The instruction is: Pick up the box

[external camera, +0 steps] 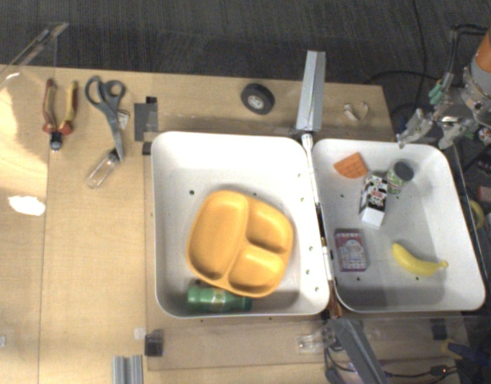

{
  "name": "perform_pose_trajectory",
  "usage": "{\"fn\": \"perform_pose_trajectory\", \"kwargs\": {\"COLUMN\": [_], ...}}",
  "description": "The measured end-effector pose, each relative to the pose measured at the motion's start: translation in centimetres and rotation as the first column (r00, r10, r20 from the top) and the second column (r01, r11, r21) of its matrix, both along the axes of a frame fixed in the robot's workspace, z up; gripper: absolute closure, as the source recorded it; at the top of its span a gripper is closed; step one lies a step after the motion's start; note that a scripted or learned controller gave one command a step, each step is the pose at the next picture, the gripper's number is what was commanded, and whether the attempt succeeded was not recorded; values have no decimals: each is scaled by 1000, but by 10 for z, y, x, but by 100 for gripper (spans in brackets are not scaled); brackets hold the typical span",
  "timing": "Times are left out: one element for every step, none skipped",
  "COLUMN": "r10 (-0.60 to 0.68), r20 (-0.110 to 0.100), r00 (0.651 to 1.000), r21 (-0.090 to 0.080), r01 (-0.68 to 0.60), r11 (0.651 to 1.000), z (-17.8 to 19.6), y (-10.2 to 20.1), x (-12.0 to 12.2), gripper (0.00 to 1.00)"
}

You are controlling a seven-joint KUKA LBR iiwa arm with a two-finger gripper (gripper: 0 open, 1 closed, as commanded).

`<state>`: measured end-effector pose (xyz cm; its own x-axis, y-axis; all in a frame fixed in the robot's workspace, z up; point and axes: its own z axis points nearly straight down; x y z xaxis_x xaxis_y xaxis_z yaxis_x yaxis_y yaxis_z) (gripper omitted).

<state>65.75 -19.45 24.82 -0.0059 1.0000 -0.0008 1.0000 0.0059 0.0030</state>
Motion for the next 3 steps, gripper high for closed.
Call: {"fn": "perform_pose_trajectory", "kwargs": {"r10": [-7,-205,-114], "r20": [5,0,2], "r00": [1000,979,993], "r21": [-1,3,2], "r01": [7,205,114], "r11": [1000,979,993], "z": [-123,-126,-65], "y": [59,65,91], "x": [-18,-67,-121], "gripper": [0,0,0]}}
